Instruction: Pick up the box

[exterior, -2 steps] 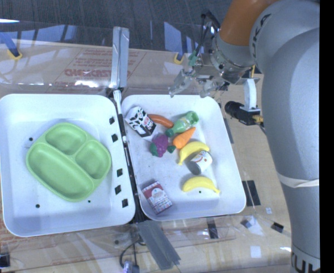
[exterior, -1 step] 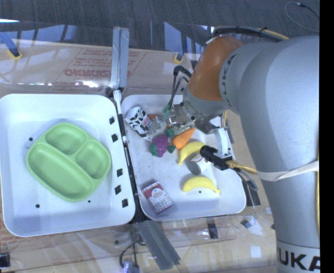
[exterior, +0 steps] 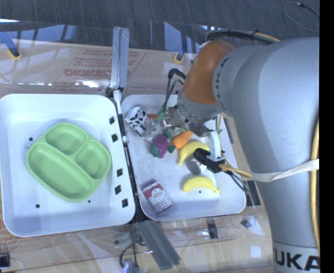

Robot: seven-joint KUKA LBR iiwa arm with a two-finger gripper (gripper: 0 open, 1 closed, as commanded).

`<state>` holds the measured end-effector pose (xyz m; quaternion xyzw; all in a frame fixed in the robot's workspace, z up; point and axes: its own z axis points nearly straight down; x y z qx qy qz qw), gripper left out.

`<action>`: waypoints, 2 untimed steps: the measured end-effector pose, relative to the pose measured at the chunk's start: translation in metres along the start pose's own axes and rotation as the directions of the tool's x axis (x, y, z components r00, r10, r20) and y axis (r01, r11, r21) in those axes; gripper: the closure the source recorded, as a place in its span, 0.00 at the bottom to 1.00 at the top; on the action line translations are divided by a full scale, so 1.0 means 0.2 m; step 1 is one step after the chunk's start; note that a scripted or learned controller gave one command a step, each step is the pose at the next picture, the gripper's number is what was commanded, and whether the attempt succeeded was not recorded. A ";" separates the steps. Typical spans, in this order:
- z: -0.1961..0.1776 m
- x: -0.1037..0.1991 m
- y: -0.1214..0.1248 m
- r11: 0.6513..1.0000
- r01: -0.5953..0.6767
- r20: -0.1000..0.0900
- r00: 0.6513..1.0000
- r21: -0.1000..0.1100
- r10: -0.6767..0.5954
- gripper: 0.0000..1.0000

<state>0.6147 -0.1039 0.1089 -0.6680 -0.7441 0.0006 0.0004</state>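
Observation:
The box point(exterior: 157, 197) is small, red and white, and lies flat near the front left corner of the right bin point(exterior: 229, 206). My gripper point(exterior: 167, 123) hangs low over the back middle of that bin, among the toy food. It stands well behind the box and apart from it. The bulky grey arm with its orange band covers the bin's right side. Nothing is seen held in the gripper.
Close to the gripper lie a black-and-white patterned toy point(exterior: 136, 120), purple grapes point(exterior: 160, 147), an orange carrot point(exterior: 183, 139) and two yellow bananas point(exterior: 191, 150) point(exterior: 200, 185). A green divided plate point(exterior: 68, 161) sits in the left bin point(exterior: 19, 112).

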 end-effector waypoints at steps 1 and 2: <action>-1.20 -0.21 0.19 0.978 0.209 0.002 0.978 -0.005 -0.209 0.00; -0.18 -0.11 0.04 0.983 0.182 -0.002 0.983 0.002 -0.182 0.00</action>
